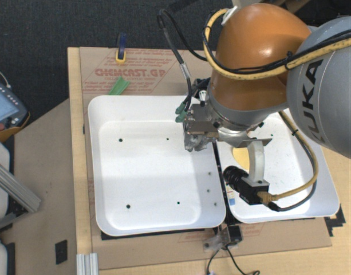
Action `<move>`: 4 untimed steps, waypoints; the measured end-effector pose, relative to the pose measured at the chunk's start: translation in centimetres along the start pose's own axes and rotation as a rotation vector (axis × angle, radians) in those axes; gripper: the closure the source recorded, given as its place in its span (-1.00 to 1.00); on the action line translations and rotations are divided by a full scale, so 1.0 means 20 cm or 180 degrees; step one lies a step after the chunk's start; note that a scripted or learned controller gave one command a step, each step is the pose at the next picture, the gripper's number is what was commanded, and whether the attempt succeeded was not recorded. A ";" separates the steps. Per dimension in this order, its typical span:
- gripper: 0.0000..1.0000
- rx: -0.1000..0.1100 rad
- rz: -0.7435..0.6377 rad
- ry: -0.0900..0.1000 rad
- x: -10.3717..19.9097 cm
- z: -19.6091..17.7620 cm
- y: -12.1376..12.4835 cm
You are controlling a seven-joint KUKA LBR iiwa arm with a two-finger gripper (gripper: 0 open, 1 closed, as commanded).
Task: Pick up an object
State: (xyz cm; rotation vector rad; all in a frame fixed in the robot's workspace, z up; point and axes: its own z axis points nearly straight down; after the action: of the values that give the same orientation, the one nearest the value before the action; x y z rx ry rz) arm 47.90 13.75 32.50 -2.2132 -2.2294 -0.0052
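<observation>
Yellow flat object (242, 154) in right bin (312, 208)

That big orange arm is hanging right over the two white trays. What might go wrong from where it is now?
The arm hides most of the right bin, so the camera may misjudge what lies beneath; just a yellow object peeks out.
The wrist hangs above the divide where the left bin meets the right, so coming down it could strike a rim.
The yellow cable loops low over the right bin and might snag.
</observation>
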 end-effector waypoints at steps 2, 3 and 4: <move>1.00 -0.0020 0.0018 -0.0001 0.04 -0.63 0.08; 1.00 0.0046 0.0054 -0.0019 -0.36 -0.10 -0.01; 1.00 -0.0027 0.0010 0.0000 -0.16 -0.57 0.05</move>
State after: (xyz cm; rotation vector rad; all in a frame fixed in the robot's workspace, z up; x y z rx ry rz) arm 48.86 10.60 43.88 -2.2210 -2.2302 -0.0147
